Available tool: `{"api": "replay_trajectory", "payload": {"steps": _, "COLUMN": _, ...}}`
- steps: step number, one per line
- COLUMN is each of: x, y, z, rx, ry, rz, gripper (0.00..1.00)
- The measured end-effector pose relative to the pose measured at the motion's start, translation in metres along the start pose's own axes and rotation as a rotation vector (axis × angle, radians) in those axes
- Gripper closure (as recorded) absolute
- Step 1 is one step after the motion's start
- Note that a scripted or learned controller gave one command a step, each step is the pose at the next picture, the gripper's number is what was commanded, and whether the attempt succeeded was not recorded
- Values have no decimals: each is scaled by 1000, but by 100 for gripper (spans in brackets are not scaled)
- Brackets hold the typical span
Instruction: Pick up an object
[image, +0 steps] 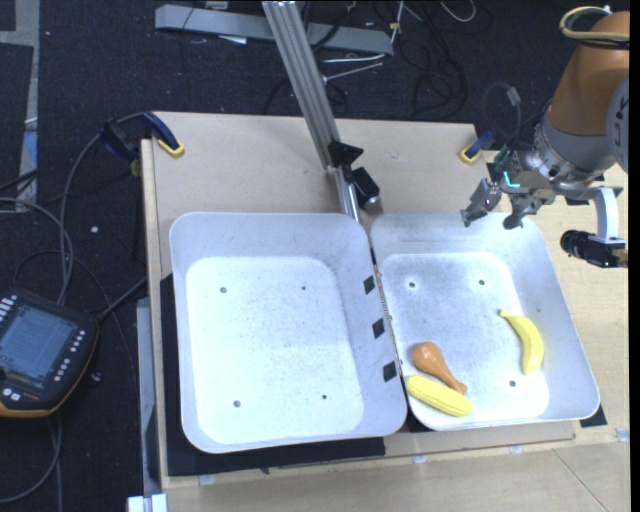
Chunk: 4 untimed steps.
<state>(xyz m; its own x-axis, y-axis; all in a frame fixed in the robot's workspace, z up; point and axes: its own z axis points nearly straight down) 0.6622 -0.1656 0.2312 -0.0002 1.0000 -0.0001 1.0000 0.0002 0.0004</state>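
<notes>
- Two white bins lie side by side on the worktop (260, 160): the left bin (190, 240) and the right bin (560, 300), their inner rims touching.
- Three objects lie in the right bin, all in its near half: a curved yellow banana (527, 340) toward the right wall, an orange pear-shaped piece (438, 365) near the left wall, and a second yellow piece (437, 396) just below it, touching or nearly touching it.
- The banana lies well apart from the other two.
- One tool (497, 205) hangs over the far rim of the right bin, above and well apart from all three objects; its two fingers look spread with nothing between them.
- A slanted metal rail (312, 90) runs down to the far end of the seam between the bins.
- Two yellow-tipped clamps (165, 140) sit at the far corners of the worktop.
- A handheld control pendant (35, 345) rests on the dark floor to the left, with cables around it.
</notes>
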Motion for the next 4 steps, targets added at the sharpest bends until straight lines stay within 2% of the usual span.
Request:
{"api": "replay_trajectory", "payload": {"steps": 1, "x": 0, "y": 0, "z": 0, "rx": 0, "ry": 0, "rz": 0, "gripper": 0}}
{"api": "replay_trajectory", "payload": {"steps": 3, "x": 1, "y": 4, "z": 102, "rx": 6, "ry": 1, "rz": 0, "gripper": 0}}
{"api": "replay_trajectory", "payload": {"steps": 4, "x": 2, "y": 3, "z": 138, "rx": 3, "ry": 1, "rz": 0, "gripper": 0}}
